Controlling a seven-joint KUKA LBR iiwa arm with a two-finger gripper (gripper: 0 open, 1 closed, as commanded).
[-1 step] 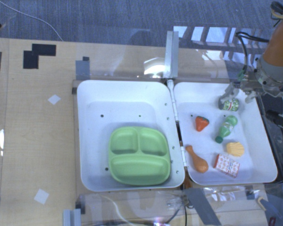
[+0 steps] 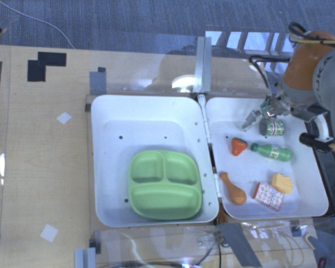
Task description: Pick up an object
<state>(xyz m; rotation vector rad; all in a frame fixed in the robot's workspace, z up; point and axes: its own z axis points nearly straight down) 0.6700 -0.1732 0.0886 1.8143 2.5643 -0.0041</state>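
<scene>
1. Gripper (image 2: 261,116) low in right bin (image 2: 310,205); fingers splayed apart, nothing between them.
2. Small green-labelled can (image 2: 273,128) lies just beside the gripper, on its near side.
3. Green bottle (image 2: 272,152) and orange carrot-like toy (image 2: 238,146) nearer the camera, apart from the gripper.

We find open floor along the right bin's (image 2: 212,149) left wall; toy food crowds its right half.

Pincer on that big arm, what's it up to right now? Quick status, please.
Pincer low in the right bin, open, nothing held. Small green can just beside it. Green bottle and carrot lie close by.
</scene>
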